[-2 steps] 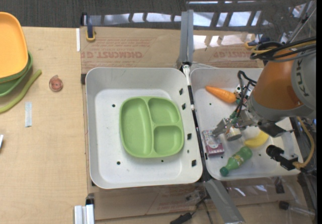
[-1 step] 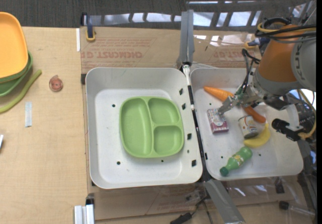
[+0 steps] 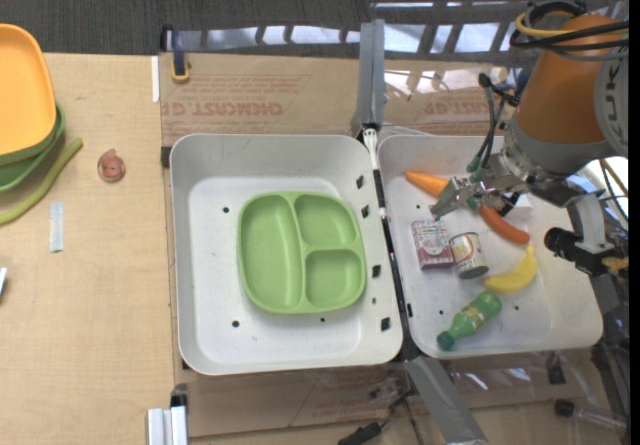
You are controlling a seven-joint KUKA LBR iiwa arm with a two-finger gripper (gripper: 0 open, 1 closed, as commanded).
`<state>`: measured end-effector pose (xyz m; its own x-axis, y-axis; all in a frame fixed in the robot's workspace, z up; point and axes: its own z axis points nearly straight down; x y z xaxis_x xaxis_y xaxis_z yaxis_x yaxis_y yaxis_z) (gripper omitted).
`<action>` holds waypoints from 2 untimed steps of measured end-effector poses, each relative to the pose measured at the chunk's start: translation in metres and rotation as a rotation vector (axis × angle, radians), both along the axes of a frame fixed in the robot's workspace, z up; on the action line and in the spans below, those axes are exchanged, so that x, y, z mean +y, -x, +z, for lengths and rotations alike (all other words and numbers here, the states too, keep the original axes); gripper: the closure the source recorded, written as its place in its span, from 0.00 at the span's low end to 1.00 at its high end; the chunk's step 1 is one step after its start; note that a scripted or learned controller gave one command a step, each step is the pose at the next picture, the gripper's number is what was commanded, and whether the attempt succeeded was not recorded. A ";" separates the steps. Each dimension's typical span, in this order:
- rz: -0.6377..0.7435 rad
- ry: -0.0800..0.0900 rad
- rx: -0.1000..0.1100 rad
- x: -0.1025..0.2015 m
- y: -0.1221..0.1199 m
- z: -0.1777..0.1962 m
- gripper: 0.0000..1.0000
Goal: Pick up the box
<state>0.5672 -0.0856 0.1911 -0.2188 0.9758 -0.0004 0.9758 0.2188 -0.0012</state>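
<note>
Lying flat in the right bin (image 3: 570, 333) with a can (image 3: 467, 255) touching at its 3 o'clock, the box (image 3: 432, 243) looks light, stiff cardboard, best pinched across its short sides by the empty, parted gripper (image 3: 462, 197) at its 1 o'clock.

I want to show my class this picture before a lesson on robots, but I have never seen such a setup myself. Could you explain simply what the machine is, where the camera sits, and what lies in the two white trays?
The camera looks down at a slant on a bench with two shallow white bins. The grey and orange machine at the right is a robot arm; its gripper, a two-fingered claw, hovers over the right bin. Nothing shows between its fingers. The right bin holds a small box, which the arm is meant to pick up, a can, a banana, a green bottle and two carrots, one to the gripper's left and one beneath it. The left bin holds a green divided plate.
</note>
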 end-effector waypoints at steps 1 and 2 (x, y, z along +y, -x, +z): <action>-0.115 0.000 -0.005 -0.014 0.013 -0.092 0.00; -0.230 0.000 -0.012 -0.016 -0.032 -0.093 0.00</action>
